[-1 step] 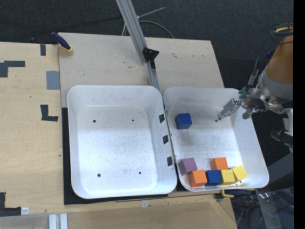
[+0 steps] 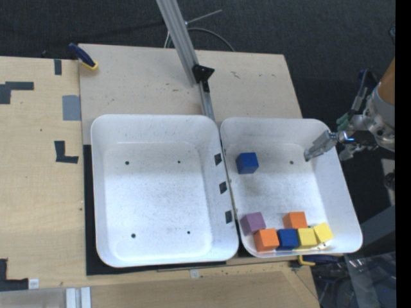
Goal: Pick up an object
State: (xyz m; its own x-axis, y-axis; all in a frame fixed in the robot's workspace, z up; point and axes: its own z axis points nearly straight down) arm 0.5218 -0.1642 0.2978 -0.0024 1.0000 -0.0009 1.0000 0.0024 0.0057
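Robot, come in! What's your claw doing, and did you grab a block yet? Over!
Gripper above right bin's upper right rim, nothing between fingers. Blue cube alone, untouched. Six blocks clustered at near edge. Path clear.

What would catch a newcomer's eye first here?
The bright cubes huddled in the right bin's near corner: orange, blue, yellow, with a purple one beside them. Next, a lone blue cube farther back in that bin. The gripper hangs over the bin's right rim.

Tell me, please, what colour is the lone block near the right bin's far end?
Blue, seen clearly in the camera view.
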